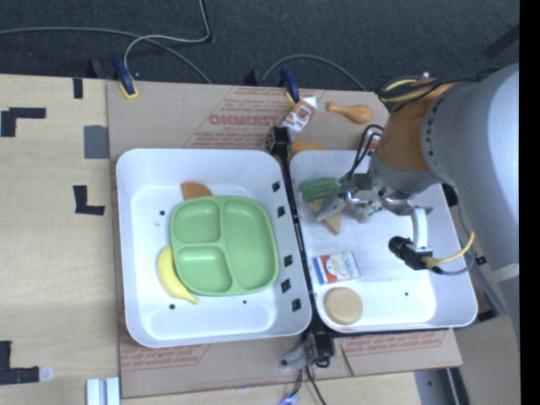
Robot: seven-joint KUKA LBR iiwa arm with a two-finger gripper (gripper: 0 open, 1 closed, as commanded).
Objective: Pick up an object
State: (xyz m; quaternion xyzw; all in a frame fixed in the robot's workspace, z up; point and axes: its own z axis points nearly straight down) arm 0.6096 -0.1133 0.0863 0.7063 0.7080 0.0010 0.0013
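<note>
Two white bins sit side by side on the desk (51, 251). The left bin (135, 226) holds a green divided plate (224, 245), a yellow banana (170, 275) touching its left edge, and a tan piece (196, 190) peeking out above it. In the right bin (439, 302) the arm (472, 133) reaches in from the right, its tool (344, 199) low beside a green block (319, 188) and a tan wedge (331, 222). Nearer the front lie a small carton (337, 267) and a round tan puck (344, 305). A wooden spoon (348, 110) lies on the cardboard behind.
</note>
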